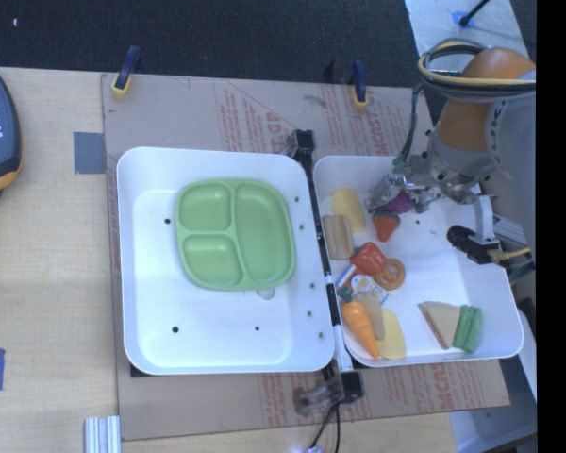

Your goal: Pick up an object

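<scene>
At the near edge of the bench sits a black clip (325,394) with a wire, right where the two bins meet. Just past it is the right bin (495,347), and this one is full of toy food. In its near corner lie an orange carrot (358,321) and a yellow piece (390,336), touching each other. Beside them are a tan wedge (439,321) and a green stick (467,328), side by side. A bit farther in are a red toy (368,256) and an orange ring (391,274), then a brown block (337,236) and a yellow lump (349,206) along the bin's left wall.

The claw (401,192) is at the far side of this bin, low over the toys. A small red piece (386,225) sits right under it — touching it or very close, I cannot tell which. I also cannot tell if the claw is open or closed; it is too dark and mixed up there.

The left bin (141,338) has a green plate (236,234) with three parts in it — well apart from the claw.
</scene>
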